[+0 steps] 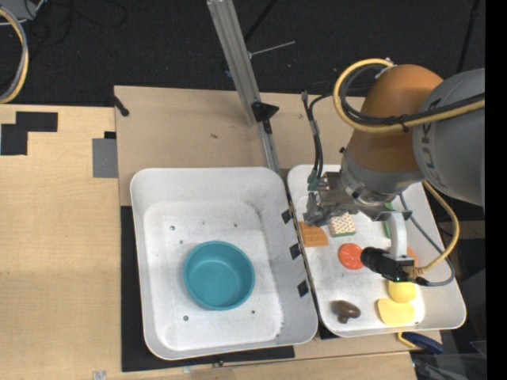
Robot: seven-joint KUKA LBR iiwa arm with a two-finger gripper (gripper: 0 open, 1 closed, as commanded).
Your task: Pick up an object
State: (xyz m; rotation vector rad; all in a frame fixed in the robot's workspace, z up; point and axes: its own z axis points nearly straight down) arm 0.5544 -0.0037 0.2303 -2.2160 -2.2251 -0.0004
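Orange block [315, 237] lies in the right bin [444, 311], just below the end effector [317, 209]; its opening cannot be told.

The grey arm [451, 133] reaches in from the right, its orange band [396, 109] bent downward over the right bin's far-left part. The pincer [317, 208] hangs low near that bin's left wall.
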